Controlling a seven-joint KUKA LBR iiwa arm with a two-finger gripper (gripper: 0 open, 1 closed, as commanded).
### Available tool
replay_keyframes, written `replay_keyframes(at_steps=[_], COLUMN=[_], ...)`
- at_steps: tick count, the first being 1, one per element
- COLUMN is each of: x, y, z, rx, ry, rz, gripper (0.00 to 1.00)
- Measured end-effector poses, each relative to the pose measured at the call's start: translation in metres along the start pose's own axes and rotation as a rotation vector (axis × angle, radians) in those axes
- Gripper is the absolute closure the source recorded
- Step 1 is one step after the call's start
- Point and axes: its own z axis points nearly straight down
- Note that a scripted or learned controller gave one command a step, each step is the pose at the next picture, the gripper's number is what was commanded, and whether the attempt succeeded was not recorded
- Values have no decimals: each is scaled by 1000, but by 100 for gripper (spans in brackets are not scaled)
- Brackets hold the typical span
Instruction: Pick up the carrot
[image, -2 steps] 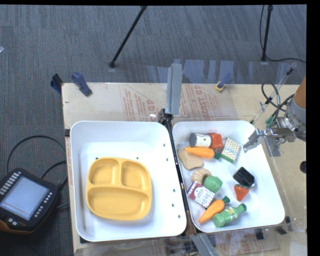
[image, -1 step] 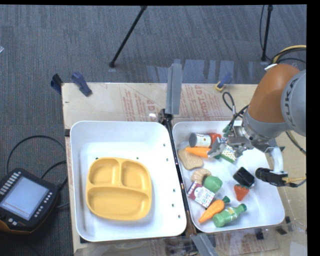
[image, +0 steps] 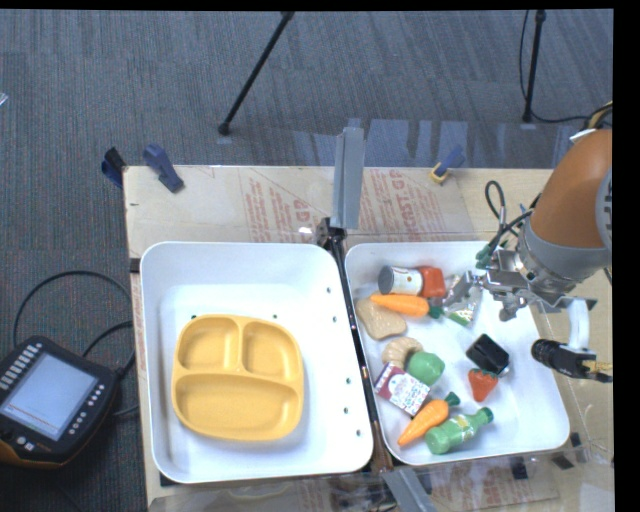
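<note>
Right bin (image: 530, 405), under the claw (image: 468, 296): green bottle (image: 460, 432) and a near carrot (image: 424, 421), orange with a green top, lie well in front of the claw. A second carrot (image: 400, 305) lies just beside the claw to view-left, its green end toward the claw. The claw's opening cannot be told. Left bin (image: 150, 300), well to view-left of the claw, holds a yellow divided plate (image: 238, 375). Red print on the cardboard (image: 260, 205) behind the claw is unreadable.

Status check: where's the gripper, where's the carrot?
Gripper low in right bin, nothing seen held. Upper carrot just left of it; second carrot near front. Can touching upper carrot.
</note>
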Motion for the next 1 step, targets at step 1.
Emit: replay_keyframes(at_steps=[1], x=[40], y=[29], z=[94], rx=[-5], ry=[0], rz=[-92], gripper=[0])
